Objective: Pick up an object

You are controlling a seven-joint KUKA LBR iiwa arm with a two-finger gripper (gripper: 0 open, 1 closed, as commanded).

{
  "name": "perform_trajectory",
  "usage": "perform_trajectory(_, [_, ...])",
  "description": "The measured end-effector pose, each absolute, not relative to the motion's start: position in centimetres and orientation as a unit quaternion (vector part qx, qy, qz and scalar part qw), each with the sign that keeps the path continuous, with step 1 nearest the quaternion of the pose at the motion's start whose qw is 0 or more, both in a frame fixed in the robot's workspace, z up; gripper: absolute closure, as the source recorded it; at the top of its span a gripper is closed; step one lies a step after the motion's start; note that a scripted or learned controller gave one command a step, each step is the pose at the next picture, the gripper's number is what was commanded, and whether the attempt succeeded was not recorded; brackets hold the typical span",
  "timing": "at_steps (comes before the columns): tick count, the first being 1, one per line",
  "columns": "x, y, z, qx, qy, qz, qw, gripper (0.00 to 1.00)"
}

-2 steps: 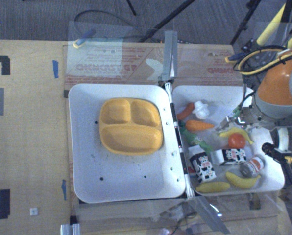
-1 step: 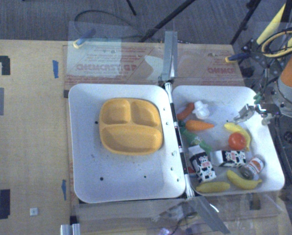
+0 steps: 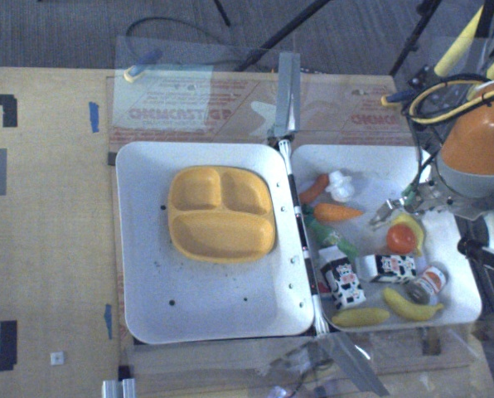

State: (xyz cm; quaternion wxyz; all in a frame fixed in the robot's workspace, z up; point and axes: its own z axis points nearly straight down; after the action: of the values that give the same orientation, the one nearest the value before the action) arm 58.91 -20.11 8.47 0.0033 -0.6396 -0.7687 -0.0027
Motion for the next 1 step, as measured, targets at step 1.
perform_trajectory(1, [58.95,-20.27,9.23,-0.641,-0.768,-0.0018,0.002,1.0])
